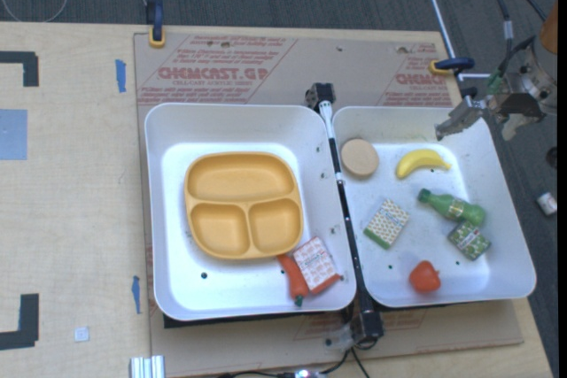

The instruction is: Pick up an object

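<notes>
One carrot [296, 277], one tray [244, 204]; five items right; end effector [469, 112] state unclear.

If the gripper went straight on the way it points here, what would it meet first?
Probably the banana: the gripper sits over the right bin's far corner, angled down and leftward toward it. Depth is unclear, so it might meet bin floor first.

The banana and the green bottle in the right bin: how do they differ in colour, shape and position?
The banana is yellow, while the green bottle is green. The banana is a curved crescent; the green bottle is straight, with a narrow neck. The banana lies nearer the bin's far wall; the green bottle lies below it in the view, beside a small green packet. Both lie flat in the right bin, apart from each other.
</notes>
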Available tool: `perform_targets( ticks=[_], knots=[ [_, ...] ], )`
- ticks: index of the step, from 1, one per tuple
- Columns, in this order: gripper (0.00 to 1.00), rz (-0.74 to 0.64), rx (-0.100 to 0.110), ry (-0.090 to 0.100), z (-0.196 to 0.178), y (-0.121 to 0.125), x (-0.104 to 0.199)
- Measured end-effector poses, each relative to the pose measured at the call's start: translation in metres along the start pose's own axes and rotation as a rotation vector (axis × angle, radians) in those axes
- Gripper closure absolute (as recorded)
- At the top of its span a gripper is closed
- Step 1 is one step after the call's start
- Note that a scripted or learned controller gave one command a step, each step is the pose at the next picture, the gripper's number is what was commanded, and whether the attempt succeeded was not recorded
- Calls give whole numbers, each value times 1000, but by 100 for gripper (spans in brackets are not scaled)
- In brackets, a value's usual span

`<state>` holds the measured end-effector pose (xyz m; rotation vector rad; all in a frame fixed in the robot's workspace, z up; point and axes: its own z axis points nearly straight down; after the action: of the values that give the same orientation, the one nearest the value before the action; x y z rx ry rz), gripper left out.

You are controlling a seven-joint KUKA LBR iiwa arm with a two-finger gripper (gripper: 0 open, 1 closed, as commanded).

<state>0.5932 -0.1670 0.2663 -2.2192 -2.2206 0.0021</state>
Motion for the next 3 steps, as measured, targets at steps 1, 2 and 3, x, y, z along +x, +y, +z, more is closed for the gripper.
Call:
perform_targets(
  ticks=[1,2,3],
  knots=[
    [0,1,1,1,167,27,-20],
    [0,0,-8,-3,180,-5,17],
    [0,0,-9,-3,179,-36,61]
  ],
)
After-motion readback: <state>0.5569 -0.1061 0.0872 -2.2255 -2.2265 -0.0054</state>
